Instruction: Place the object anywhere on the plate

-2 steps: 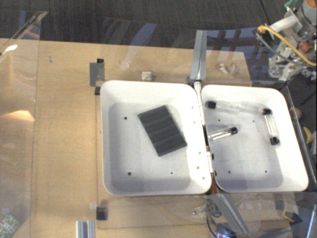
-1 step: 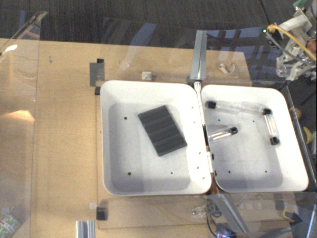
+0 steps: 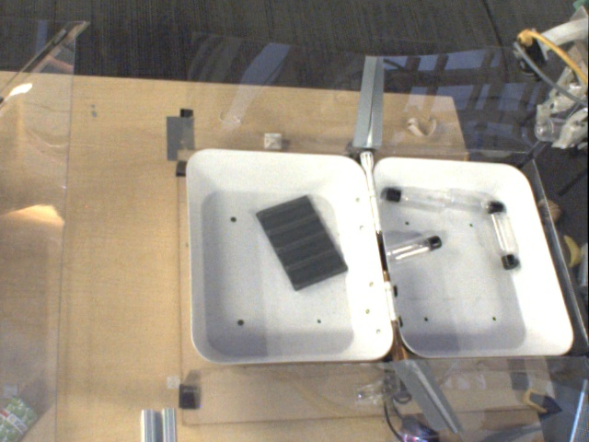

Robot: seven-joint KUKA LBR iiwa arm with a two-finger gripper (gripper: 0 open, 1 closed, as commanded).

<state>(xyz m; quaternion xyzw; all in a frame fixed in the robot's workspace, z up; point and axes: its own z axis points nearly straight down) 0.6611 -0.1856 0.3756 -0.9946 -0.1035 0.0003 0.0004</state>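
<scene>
Tubes (image 3: 412, 248) in right bin (image 3: 543, 274), each lying differently angled.

On the wooden bench (image 3: 120, 274), a small pale cube (image 3: 272, 141) sits just beyond the far edge of the left bin (image 3: 207, 339). A black block (image 3: 189, 395) lies off that bin's near left corner. A grey metal bar (image 3: 370, 104) runs away from the gap between the bins.
</scene>
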